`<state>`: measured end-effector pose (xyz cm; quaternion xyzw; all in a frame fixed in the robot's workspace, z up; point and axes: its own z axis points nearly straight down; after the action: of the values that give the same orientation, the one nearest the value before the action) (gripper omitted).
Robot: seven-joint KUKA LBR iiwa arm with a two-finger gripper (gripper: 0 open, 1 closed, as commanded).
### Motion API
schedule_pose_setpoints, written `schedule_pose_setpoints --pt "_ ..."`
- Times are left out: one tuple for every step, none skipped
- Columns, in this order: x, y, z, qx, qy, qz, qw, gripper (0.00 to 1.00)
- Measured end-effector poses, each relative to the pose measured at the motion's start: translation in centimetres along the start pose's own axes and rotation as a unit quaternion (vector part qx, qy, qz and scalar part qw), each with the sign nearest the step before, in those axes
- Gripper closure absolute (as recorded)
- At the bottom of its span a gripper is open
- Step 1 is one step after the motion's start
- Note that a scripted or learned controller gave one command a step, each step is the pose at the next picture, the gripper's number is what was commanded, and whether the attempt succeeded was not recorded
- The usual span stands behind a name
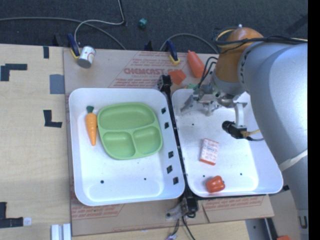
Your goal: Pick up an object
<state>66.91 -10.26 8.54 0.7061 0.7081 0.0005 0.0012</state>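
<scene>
Nothing has been lifted yet, as far as the view shows. The tool (200, 103) hangs over the upper part of the right bin (252, 181), at about 12 o'clock within it, and no object sits between its fingers. Whether those fingers are spread or pressed together I cannot tell, since the metal parts blur into one another under the wrist. So the whole of the pick looks to be left: choosing a target, coming down on it, closing and raising it.

The right bin holds two candidates. A small pink-and-white packet (209, 151) lies flat near the middle, at roughly 6 o'clock from the tool and well apart from it. A red tomato-like piece (215, 184) rests near the bin's lower rim, at about 6 o'clock from the packet (the farther of the two from the tool).

The left bin (80, 184) carries a green divided plate (130, 130) whose three compartments have nothing in them, and a toy carrot (91, 126) lying just beside the plate at its 9 o'clock, leaf end up.

On the counter (30, 159) beyond the bins, at 12 o'clock, an orange carrot-like piece (195, 64) lies outside both.

The packet seems the nearest thing to go for.
</scene>
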Motion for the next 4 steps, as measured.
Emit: schedule_pose_setpoints --pt "-3.3 0.0 -11.1 -0.001 -0.001 0.001 1.0 0.0" --pt "0.8 -7.4 -6.4 0.003 0.001 0.001 1.0 0.0" --pt "0.2 -11.0 -0.6 -0.007 -0.002 0.001 1.0 0.0" --pt "-3.1 -15.8 -0.1 -0.001 -0.001 0.002 1.0 0.0"
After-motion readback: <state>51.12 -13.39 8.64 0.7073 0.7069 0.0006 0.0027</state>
